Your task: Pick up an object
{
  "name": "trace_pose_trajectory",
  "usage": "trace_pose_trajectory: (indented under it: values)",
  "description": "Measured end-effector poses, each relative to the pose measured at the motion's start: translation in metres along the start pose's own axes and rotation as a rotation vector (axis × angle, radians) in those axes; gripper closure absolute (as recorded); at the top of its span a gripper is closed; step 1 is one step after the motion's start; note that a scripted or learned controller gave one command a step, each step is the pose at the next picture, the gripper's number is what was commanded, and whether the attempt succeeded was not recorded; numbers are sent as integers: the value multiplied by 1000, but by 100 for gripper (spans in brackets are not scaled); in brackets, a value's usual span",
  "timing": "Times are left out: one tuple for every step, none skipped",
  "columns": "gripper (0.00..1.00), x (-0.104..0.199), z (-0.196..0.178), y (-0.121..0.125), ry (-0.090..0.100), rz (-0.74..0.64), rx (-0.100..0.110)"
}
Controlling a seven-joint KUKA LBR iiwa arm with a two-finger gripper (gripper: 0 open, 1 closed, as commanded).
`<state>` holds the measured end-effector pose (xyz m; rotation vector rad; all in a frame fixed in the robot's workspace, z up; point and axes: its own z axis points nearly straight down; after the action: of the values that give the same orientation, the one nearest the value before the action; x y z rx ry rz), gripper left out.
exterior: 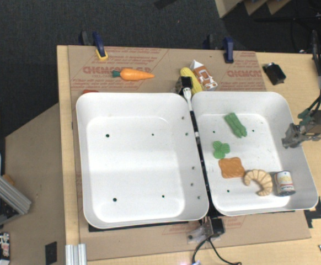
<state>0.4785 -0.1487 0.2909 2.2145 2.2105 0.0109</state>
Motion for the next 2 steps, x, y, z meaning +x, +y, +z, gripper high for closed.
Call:
trace_pose_trajectory:
  values:
    - [100, -49, 181, -4, 6, 3, 21]
    - [100, 45, 106, 25, 5, -12, 6]
